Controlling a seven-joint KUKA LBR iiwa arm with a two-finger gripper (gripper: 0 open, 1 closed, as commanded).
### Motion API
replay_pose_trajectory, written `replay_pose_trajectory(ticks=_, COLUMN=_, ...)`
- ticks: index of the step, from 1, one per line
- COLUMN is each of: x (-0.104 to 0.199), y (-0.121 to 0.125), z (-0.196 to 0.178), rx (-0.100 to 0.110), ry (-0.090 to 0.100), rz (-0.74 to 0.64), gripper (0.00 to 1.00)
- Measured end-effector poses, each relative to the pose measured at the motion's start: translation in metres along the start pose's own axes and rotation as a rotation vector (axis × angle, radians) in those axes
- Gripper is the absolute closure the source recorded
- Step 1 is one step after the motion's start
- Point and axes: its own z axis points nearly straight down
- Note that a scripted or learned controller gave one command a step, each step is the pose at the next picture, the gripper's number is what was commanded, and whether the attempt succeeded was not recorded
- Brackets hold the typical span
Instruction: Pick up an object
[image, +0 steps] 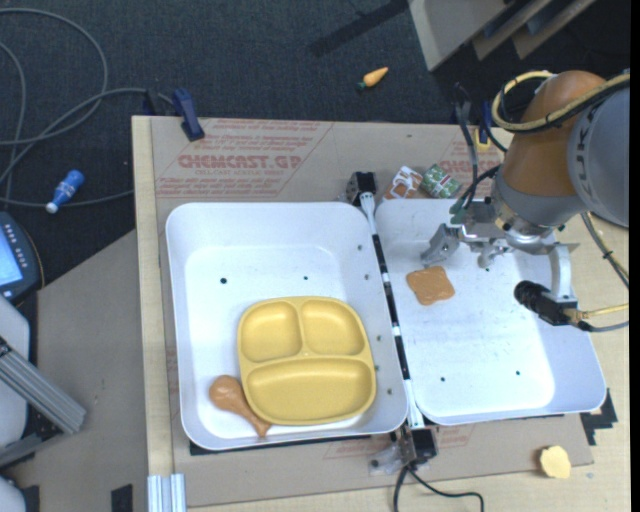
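A flat brown toast-like piece (431, 286) lies in the right bin (500, 380), close to its left wall. My gripper (463, 249) hovers just above and to the right of it, near the bin's back edge. Its fingers (440, 243) stand open with nothing between them. In the left bin (200, 250) sits a yellow divided plate (304, 358), and an orange-brown toy drumstick (236, 398) lies against its front left corner.
Small wrapped packets (425, 182) lie on the bench behind the right bin. A yellow chunk (554, 461) rests on the bench past the right bin's front corner. A black cable fitting (540, 300) hangs from the arm over the bin's right side.
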Motion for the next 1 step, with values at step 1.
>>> replay_pose_trajectory(ticks=1, x=0.0044, y=0.0011, z=0.0696, rx=0.001, ry=0.001, rz=-0.003, gripper=0.0)
